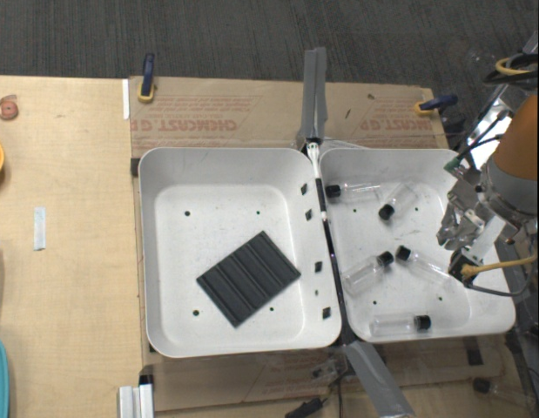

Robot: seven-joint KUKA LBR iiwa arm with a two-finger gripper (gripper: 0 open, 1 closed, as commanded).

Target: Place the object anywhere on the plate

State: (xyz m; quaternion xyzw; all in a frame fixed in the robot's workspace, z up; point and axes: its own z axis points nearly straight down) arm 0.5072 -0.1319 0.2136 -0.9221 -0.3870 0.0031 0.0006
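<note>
While the arm reaches in from the right, its gripper hangs over the right edge of the right bin, and the clutter of metal and cable there makes it impossible to tell how far it is parted or whether it has hold of anything. The plate, a dark ribbed rectangle, lies tilted on the floor of the left bin, towards that bin's lower middle, well apart from the gripper. In the right bin lie several clear vials with black caps: one near the upper left corner, one just right of it, a pair close together around the centre, and one lying along the lower wall. They appear to be small plastic tubes, though their clear bodies are hard to make out against the white. None of them touches the plate. Both bins sit on a sheet of brown cardboard on the tabletop, with a blue clamp at its upper left corner and another at its upper right.
</note>
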